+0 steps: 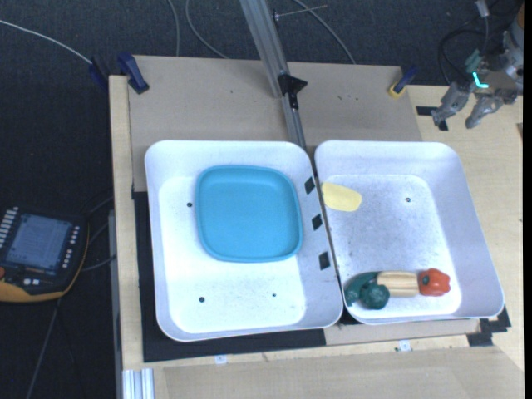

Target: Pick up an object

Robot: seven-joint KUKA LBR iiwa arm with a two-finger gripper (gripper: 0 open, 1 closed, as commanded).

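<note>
You have several candidates to pick, and most of them lie in the right bin (pixel 465 223). Take that bin as your landmark. In its near edge, along the front wall, three things lie in a row, touching one another: a dark green object (pixel 367 293) nearest the divider between the bins, a tan wooden piece (pixel 397 283) in the middle, and a red object (pixel 433 282) on the far side from the divider. The shapes of the green and red ones are hard to make out. A pale yellow piece (pixel 341 196) lies apart from them, at the back of the same bin, close to the wall shared with the left bin (pixel 166 223).

In the left bin a blue square plate (pixel 248 213) lies flat, toward the back.

Your hand (pixel 465 115) hangs well beyond the right bin's back corner, over the bare bench (pixel 208 98), away from every object. Its two fingers (pixel 445 109) point down and stand spread, with nothing between them. The arm above it is cut off by the frame's edge.

A metal rail (pixel 268 40) slants down from the top to the gap between the bins. A pendant controller (pixel 37 248) lies on the dark floor, far off beyond the left bin.
</note>
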